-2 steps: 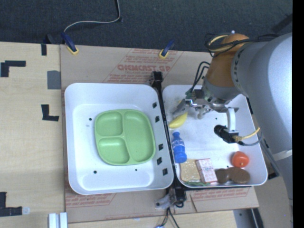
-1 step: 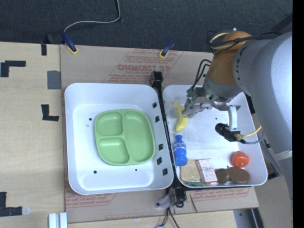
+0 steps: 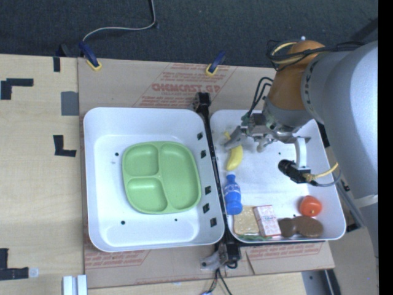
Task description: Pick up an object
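Nearest the camera, along the front wall of the right bin [image 3: 334, 226], lies a row of small things: a brown lump [image 3: 301, 227], a pink-and-white packet [image 3: 267, 220] and a tan sponge-like block [image 3: 245, 222], with a red tomato-like ball [image 3: 311, 206] just behind the brown lump. Beside the divider between the bins stands or lies a blue bottle [image 3: 232, 193], and just behind the bottle, still close to that divider, is a yellow banana [image 3: 235, 157], which I take to be the thing the arm is after. The pincer [image 3: 245, 135] hangs just behind and above the banana, at the end of the grey arm with its orange band [image 3: 295, 82]; from where I stand I cannot tell whether it is apart or together, and nothing appears gripped in it. The banana looks like a light toy, probably hollow plastic, smooth and a little slippery, stiff enough not to crush but curved, so it may roll or squirt out under a pinch. I would take it across its thick middle, squeezing the narrow way, not at the tapering ends. Its closeness to the divider leaves little room on that side, so one finger may catch the bin wall. Across the divider, the left bin [image 3: 101, 128] holds a green sectioned plate [image 3: 161, 177], well apart from the banana.
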You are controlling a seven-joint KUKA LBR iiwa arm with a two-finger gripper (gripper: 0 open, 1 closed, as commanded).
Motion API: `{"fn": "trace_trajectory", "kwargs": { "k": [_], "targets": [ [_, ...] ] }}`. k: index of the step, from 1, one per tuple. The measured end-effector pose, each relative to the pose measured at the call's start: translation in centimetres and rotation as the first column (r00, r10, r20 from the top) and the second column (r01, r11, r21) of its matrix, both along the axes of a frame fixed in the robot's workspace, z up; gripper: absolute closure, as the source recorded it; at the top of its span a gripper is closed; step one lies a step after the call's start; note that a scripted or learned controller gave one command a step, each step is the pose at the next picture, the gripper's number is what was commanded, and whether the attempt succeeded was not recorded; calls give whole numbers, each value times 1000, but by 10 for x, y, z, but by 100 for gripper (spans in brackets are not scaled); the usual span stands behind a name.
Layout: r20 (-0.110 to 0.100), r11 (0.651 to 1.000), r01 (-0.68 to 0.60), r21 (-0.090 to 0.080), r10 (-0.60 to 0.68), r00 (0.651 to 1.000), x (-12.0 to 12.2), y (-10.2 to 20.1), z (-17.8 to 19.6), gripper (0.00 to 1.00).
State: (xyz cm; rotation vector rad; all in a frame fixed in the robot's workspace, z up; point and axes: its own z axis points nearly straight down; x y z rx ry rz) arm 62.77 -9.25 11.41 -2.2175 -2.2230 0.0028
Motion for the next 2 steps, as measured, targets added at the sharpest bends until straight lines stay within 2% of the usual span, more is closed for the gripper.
{"fn": "trace_trajectory", "kwargs": {
  "k": [1, 2],
  "targets": [
    [2, 1000, 2, -1, -2, 1000, -3, -6, -27, 0],
    [3, 1000, 0, -2, 0, 1000, -2, -6, -17, 100]
  ]
}}
